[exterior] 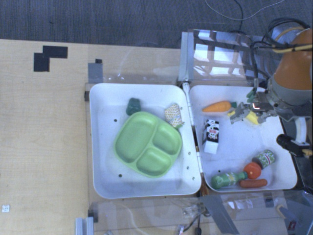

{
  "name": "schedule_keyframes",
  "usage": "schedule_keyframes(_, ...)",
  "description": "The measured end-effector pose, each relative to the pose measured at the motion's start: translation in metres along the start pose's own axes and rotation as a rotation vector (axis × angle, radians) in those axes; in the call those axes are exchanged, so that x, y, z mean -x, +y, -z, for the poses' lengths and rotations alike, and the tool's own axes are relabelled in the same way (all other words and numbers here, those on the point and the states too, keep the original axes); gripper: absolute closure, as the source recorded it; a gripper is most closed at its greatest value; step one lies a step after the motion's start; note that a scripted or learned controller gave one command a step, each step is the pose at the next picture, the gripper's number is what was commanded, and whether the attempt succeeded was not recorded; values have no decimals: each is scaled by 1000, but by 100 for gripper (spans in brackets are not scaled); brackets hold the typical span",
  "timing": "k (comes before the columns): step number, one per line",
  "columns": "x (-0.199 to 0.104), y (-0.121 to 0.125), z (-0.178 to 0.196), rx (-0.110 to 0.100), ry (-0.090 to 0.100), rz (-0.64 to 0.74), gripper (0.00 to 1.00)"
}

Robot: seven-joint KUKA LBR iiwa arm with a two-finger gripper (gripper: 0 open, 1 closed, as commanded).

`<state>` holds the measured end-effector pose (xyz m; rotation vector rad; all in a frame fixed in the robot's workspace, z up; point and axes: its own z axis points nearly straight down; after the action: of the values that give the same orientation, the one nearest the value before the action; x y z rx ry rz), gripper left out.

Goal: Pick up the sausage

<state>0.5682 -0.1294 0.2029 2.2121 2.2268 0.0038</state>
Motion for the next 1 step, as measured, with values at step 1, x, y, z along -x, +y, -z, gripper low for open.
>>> schedule_keyframes(1,3,-53,-95,-2,0,17,0)
